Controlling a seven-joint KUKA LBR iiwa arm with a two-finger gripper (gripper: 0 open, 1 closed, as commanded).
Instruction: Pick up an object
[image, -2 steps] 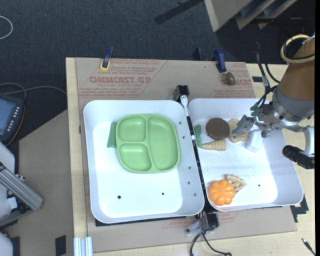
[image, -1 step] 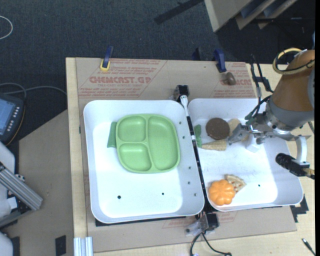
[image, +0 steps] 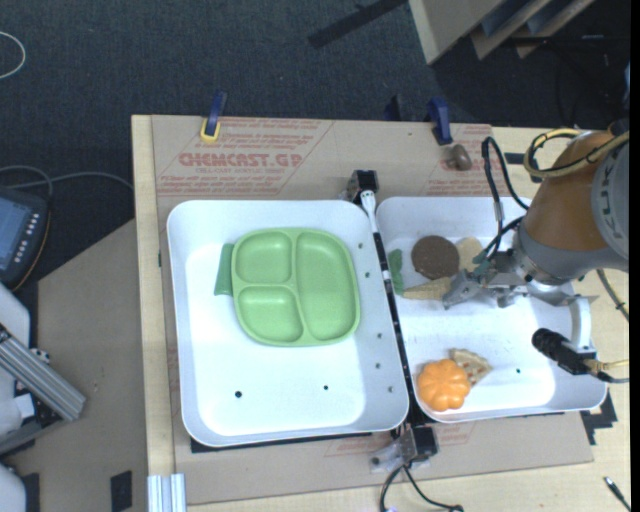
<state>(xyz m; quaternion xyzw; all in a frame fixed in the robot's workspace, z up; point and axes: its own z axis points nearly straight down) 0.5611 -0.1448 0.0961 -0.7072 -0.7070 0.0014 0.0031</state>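
Note:
The right bin (image: 505, 335) holds a brown round disc (image: 435, 256) at its back left, with a pale tan piece (image: 468, 246) beside it. A tan wedge (image: 424, 291) lies just in front of the disc, and a small green strip (image: 396, 270) rests against the bin's left wall. At the front sits an orange pumpkin-shaped object (image: 443, 385) touching a tan crumpled piece (image: 470, 363). My gripper (image: 470, 289) is low in the bin, right of the tan wedge and just in front of the disc. Its tip is too blurred and foreshortened to read.
The left bin (image: 195, 340) carries a green divided plate (image: 296, 285). The arm's orange band (image: 560, 215) hangs over the right bin's right side, with a black cabled part (image: 560, 350) near the right wall. Clamps (image: 438, 120) stand along the board's back edge.

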